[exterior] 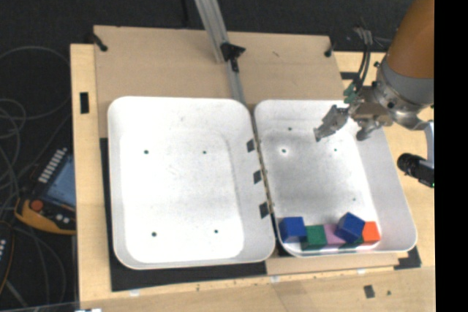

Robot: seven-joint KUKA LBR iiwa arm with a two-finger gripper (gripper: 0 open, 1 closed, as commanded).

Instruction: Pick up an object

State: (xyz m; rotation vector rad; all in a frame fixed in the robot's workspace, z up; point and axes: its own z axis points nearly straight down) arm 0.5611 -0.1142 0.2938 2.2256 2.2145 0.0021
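Several small blocks lie along the near edge of the right bin (380,164): a blue block (292,227), a green block (315,236), a pink block (334,235), a second blue block (352,226) and an orange block (371,231). My gripper (342,126) hangs over the far part of the right bin, well away from the blocks. Its two fingers stand apart, one finger (327,125) at the left and the other near the bin's right rim. Nothing is between them.
The left bin (124,157) sits beside the right one, with small dark clips along their shared edge. A slanted metal rail (212,11) rises behind the bins. Cables and a handheld controller (51,190) lie off the bench at the left.
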